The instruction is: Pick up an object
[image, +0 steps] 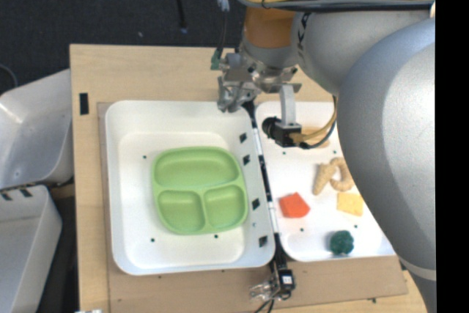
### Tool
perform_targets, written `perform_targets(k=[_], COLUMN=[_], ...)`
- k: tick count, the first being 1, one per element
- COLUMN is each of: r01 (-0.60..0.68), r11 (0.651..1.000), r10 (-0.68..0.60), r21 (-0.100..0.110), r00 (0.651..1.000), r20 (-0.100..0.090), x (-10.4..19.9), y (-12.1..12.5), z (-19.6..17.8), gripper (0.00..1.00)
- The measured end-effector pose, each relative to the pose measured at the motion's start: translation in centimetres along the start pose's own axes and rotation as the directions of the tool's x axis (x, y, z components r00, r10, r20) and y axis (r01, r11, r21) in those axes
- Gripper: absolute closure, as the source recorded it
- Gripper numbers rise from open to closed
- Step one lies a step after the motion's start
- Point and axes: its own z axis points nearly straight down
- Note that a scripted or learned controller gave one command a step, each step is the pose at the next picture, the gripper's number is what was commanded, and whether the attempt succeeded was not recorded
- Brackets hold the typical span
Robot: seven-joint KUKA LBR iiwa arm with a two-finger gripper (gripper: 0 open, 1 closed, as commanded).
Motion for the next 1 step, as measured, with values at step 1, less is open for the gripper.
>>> perform_targets(k=[1], r01=[-0.003], r11=[1.0], r10=[0.003], r21=[0.0], r00=[1.0], r20=[0.001], x=[-0.28], y=[-0.02], z=[-0.07], gripper=[0.0])
